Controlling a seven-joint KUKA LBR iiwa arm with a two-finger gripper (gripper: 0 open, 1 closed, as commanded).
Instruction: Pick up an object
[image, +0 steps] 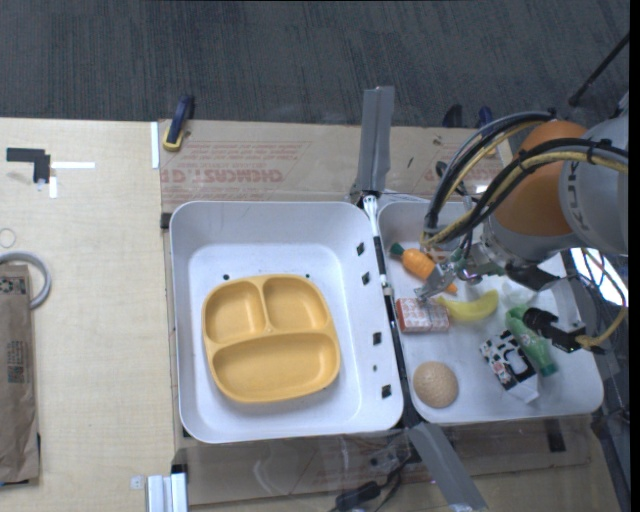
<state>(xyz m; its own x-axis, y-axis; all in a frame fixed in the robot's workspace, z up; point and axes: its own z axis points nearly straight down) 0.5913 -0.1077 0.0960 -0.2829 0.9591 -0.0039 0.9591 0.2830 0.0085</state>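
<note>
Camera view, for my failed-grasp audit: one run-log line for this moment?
arm: over right bin | hand: low by carrot, banana | grasp: unconfirmed | left bin: yellow plate

In the right-hand white bin (560, 400), the round tan ball (435, 385) at six o'clock has open floor around it; the small red-and-white box (423, 316), curved yellow banana (472, 306) and orange carrot (417, 263) crowd ten o'clock.

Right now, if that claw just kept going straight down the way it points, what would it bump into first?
Probably the small red-and-white box, which lies just under the claw; the banana sits right beside it. Depth is hard to judge from above.
</note>
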